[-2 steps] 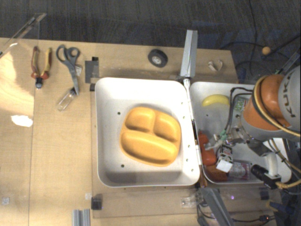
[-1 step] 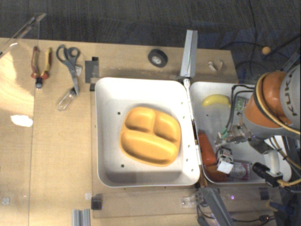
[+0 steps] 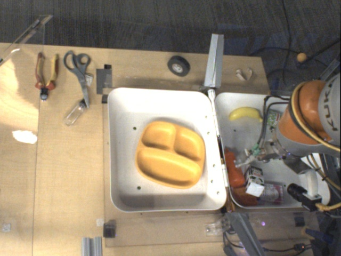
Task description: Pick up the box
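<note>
The arm's orange-banded wrist [image 3: 306,116] hangs over the right bin [image 3: 242,101], and my gripper [image 3: 252,162] reaches down near the bin's left side. A small white boxy item [image 3: 254,189] lies just in front of the gripper, near the bin's front wall. A green and white carton [image 3: 273,119] peeks out at the arm's left edge, mostly hidden. A red object [image 3: 234,176] lies to the left of the gripper. Nothing is visibly lifted.
A yellow banana [image 3: 245,113] lies at the back of the right bin. A large yellow moulded piece [image 3: 170,152] sits in the left bin [image 3: 122,143]. Scissors [image 3: 80,71], pliers [image 3: 45,73] and a tape roll [image 3: 179,65] rest on the bench behind.
</note>
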`<state>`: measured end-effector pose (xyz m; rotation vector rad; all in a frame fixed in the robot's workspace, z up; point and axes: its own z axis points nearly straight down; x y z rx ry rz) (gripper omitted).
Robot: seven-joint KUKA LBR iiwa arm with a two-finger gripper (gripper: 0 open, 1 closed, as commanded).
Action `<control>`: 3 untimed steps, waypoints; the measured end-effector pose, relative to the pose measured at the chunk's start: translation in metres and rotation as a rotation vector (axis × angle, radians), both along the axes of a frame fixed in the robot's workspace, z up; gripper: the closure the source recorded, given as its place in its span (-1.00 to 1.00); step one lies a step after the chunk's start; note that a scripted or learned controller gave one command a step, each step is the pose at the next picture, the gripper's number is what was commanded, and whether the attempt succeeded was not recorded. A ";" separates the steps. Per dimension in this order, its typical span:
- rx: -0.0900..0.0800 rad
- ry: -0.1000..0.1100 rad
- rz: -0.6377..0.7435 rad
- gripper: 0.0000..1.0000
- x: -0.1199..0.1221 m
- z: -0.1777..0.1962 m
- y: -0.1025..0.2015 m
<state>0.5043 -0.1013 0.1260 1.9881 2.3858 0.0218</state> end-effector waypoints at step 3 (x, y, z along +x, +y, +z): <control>0.018 0.033 -0.307 -1.00 0.058 -0.032 0.013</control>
